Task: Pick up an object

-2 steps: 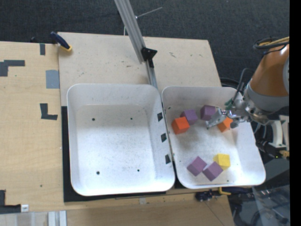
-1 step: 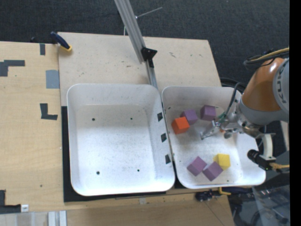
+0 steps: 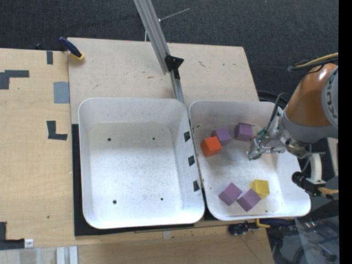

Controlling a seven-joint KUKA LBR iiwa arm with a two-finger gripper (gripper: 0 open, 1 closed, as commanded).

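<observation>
The right bin (image 3: 286,205) holds an orange cube (image 3: 210,146), a purple cube (image 3: 223,135) touching it, another purple cube (image 3: 243,131), a yellow cube (image 3: 260,187) and two more purple cubes (image 3: 230,193) (image 3: 248,199) near the front. My gripper (image 3: 254,154) hangs over the right half of this bin, just below and right of the purple cube at the back. Nothing shows between its fingertips. The orange-banded wrist (image 3: 311,100) hides the bin's right rim.
The left bin (image 3: 88,147) lies beside the right one. A slanted metal rail (image 3: 157,34) crosses the back of the bench down to the bins' shared edge. A blue and yellow clamp (image 3: 71,47) sits at the far left of the board.
</observation>
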